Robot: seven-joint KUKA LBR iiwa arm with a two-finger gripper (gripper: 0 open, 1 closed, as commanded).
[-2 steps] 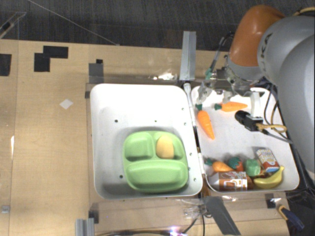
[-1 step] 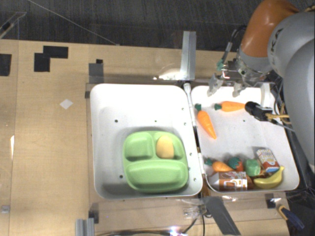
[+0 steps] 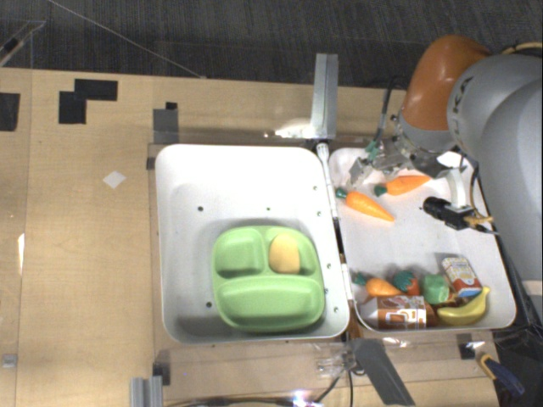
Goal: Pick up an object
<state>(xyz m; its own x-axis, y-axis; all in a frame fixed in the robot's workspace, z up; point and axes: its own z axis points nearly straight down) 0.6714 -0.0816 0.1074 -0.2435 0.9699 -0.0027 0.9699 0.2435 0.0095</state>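
My gripper (image 3: 377,166) hangs over the back of the right bin (image 3: 501,265), open, with its fingers spread and nothing between them. Just in front of it lies an orange carrot (image 3: 411,183), its green end pointing left under the fingertips. A second carrot (image 3: 371,205) lies a little closer to the left wall of that bin. The grey arm with its orange band comes in from the upper right.
Along the right bin's front edge lie a brown bottle (image 3: 402,315), a banana (image 3: 465,308), a juice box (image 3: 459,273), a green toy (image 3: 435,288) and a small orange piece (image 3: 382,287). The left bin (image 3: 182,185) holds a green divided plate (image 3: 254,299) with a yellow fruit (image 3: 285,253).
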